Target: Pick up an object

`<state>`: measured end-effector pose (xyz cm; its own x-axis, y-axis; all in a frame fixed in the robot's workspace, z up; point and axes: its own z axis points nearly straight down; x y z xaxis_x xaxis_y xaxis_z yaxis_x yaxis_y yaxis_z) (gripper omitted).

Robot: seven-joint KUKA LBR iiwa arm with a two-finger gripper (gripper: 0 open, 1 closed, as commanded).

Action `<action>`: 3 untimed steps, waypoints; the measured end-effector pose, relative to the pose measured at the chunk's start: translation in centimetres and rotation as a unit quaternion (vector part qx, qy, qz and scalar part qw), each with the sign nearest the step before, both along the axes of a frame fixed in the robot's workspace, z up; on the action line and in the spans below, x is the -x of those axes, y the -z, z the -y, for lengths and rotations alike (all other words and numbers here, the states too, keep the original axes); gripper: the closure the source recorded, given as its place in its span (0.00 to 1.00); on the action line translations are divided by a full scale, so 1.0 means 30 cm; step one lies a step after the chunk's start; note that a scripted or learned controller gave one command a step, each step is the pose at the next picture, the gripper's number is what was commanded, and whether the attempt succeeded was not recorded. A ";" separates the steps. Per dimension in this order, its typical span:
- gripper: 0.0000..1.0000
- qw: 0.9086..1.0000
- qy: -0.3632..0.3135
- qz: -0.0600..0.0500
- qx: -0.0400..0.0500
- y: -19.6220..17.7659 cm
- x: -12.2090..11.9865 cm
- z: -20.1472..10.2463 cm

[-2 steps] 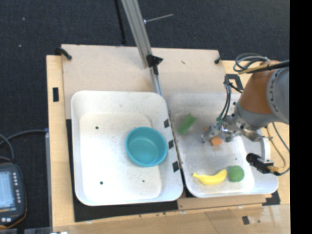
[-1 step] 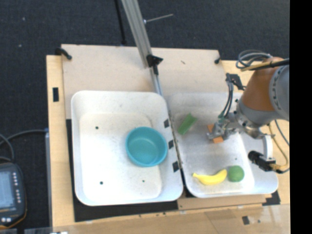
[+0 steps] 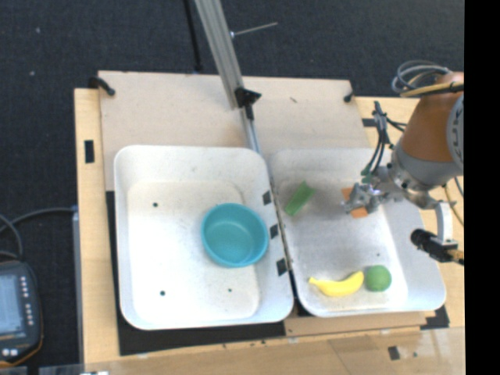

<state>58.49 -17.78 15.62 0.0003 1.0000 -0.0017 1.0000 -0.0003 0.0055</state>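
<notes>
The gripper sits low in the right bin, over a small orange piece; its grip state is unclear. A banana, green ball and green block lie nearby.

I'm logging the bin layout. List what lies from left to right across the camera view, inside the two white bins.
Blue bowl in the left bin → green block → yellow banana → pincer over a small orange object → green ball, all in the right bin.
</notes>
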 end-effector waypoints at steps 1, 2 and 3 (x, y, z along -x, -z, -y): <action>1.00 1.000 -0.002 0.001 0.000 -0.152 -0.008 -0.014; 1.00 1.000 -0.002 0.002 0.000 -0.365 -0.018 -0.027; 1.00 1.000 -0.003 -0.002 0.000 -0.321 -0.007 -0.199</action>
